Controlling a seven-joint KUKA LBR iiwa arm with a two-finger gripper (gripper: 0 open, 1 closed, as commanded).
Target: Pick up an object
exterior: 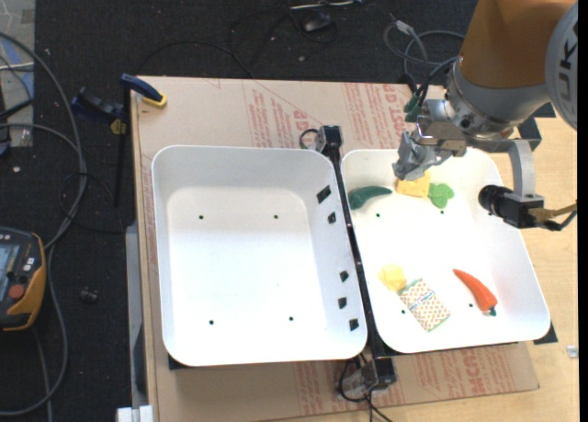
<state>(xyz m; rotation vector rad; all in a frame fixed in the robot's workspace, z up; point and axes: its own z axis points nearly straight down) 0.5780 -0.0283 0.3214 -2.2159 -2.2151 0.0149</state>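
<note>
**Pincer over the yellow piece, right bin**

The pincer (411, 169) sits at the far end of the right bin (524, 259), directly above a flat yellow piece (415, 188); whether it is spread or pressed together cannot be told. A light-green piece (442, 194) touches the yellow one on its right. A dark-green curved piece (368, 196) lies near on the left, long axis running left-right. At the near end lie a small yellow block (392, 276), a patterned packet (424, 304) and an orange carrot-shaped toy (476, 290), lying diagonally. The left bin (175, 172) adjoins on the tabletop (239, 103).

Robotics lab, 2 white bins (175, 190), loose cables (55, 89), plywood bench (257, 108)
</note>
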